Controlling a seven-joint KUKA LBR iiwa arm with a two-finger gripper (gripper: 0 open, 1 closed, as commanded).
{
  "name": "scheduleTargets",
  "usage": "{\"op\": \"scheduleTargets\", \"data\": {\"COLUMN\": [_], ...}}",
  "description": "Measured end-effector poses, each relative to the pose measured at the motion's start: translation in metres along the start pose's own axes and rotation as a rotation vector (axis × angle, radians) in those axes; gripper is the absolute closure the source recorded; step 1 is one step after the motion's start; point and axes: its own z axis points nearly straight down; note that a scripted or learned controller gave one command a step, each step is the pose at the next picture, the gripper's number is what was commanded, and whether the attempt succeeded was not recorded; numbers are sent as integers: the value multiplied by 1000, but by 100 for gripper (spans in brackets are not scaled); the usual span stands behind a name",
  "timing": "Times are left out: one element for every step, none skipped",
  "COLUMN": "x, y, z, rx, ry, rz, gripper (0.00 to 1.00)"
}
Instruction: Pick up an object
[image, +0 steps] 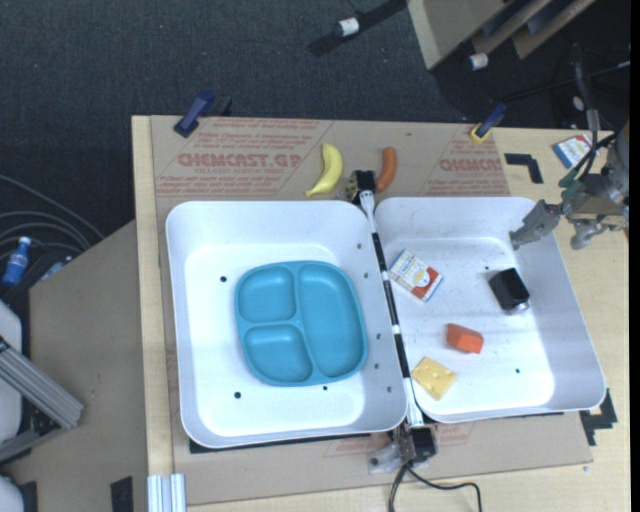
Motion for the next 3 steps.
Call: {"op": "scheduleTargets", "data": {"x": [-8, 36, 36], "y": [2, 69, 69], "z": [137, 188, 177], "rx": [2, -1, -5], "ry": [0, 0, -1], "rz": [1, -1, -1], "gripper": [0, 0, 100]}}
